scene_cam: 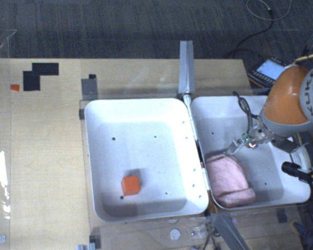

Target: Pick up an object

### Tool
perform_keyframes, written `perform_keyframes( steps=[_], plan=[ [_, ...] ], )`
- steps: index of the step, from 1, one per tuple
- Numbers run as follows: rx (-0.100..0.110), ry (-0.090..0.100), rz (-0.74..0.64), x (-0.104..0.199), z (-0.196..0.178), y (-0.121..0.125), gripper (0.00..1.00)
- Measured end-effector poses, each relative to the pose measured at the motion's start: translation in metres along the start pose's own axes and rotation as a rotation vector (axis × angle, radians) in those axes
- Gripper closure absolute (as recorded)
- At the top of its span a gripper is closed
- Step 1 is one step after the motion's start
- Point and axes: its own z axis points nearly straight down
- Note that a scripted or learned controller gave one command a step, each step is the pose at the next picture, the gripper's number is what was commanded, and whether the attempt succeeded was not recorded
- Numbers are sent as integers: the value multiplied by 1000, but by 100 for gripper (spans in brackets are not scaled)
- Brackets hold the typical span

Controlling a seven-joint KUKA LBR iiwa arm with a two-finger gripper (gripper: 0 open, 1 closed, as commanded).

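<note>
An orange cube (131, 185) lies in the left bin (140, 109), near its front left. A pink, soft-looking block (228, 180) rests in the right bin (218, 111) against the front left wall. My gripper (241, 142) hangs over the right bin, just above and to the right of the pink block's far end. Whether it touches the block cannot be made out. The grey arm with its orange band (288, 96) reaches in from the right and covers part of the right bin.
A metal divider (187, 73) runs between the bins. Black and orange markers (36, 76) lie on the wooden bench at the far left. Cables and a small screen (271, 69) sit behind the right bin.
</note>
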Motion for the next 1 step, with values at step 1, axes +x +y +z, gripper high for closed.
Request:
perform_keyframes(
  steps=[1],
  plan=[
    [7,4,-57,22,-32,-47,0]
  ],
)
